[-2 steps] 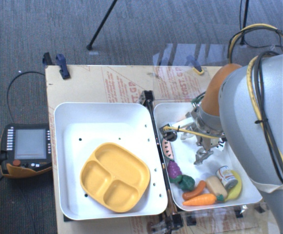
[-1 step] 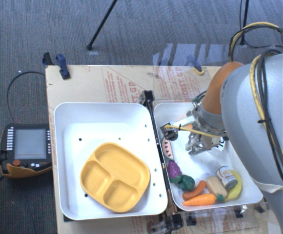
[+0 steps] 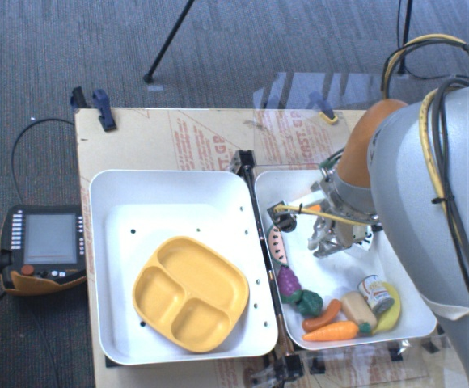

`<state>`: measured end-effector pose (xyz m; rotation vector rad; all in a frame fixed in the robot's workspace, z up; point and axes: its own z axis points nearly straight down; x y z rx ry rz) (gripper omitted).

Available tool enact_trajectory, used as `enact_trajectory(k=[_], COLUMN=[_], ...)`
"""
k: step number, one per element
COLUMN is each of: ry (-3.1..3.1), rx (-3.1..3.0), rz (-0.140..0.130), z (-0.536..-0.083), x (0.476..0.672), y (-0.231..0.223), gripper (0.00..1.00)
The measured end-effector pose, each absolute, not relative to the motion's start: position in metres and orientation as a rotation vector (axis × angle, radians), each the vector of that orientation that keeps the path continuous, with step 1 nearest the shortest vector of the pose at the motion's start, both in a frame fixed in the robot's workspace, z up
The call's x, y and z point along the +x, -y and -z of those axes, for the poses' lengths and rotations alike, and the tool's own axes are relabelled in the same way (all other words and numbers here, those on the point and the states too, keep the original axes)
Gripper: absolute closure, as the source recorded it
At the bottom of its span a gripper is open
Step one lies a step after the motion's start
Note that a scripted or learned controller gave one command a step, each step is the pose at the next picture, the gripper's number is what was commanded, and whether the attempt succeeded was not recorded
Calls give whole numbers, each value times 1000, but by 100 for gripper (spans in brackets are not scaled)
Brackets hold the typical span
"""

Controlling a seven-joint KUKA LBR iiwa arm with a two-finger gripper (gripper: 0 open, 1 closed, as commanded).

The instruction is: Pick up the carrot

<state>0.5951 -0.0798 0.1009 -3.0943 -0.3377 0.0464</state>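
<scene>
The pincer (image 3: 337, 241) hangs over the right bin (image 3: 416, 318), its state hard to tell, well short of the carrot (image 3: 331, 331) lying near the front wall.

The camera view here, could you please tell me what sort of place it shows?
Probably a robotics lab: a grey robot arm works over two shallow white plastic bins on a plywood bench, with a grey handheld control pendant on grey carpet.

orange carrot (image 3: 332, 331), flat, right bin's front edge
</scene>
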Motion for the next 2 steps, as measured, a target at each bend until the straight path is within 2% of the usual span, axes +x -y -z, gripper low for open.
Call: enact_trajectory(k=[1, 2], ry=[317, 316], rx=[-3117, -3106], rz=[-23, -33], z=[-84, -92], x=[554, 554], y=[125, 123], gripper=[100, 100])
